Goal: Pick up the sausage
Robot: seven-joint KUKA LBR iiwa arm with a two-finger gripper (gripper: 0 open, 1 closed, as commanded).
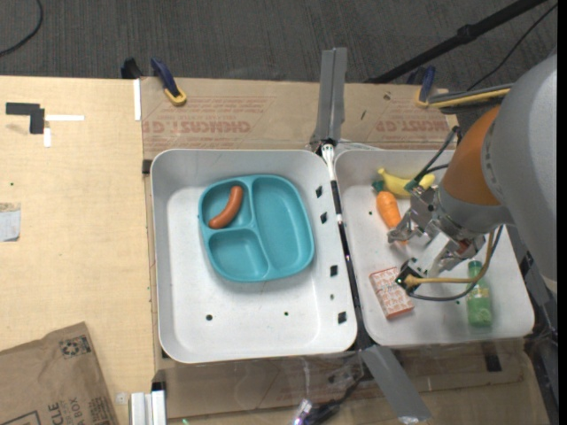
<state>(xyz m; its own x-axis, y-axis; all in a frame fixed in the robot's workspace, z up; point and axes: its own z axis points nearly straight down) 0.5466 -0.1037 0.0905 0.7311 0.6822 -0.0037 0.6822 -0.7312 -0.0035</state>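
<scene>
A wooden desk [71,237] is seen from above, with two shallow white bins set side by side on it. The left bin [177,326] is occupied by a teal divided plate [275,237]. The sausage [227,206] is laid at a slant in the plate's far-left compartment, well apart from the arm. The grey arm [532,149], with its orange band [474,162], is extended from the right over the right bin [372,326]. The pincer [423,253] is positioned low over the middle of that bin, with nothing seen between its fingers; whether it is spread or closed cannot be told. A banana [400,182] is found at the far side of the right bin, and a carrot [388,209] is placed just near of it, beside the pincer. A small red-patterned card box [391,292] is laid at the near-left of that bin, and a green bottle [479,306] is seen at its near-right.
</scene>
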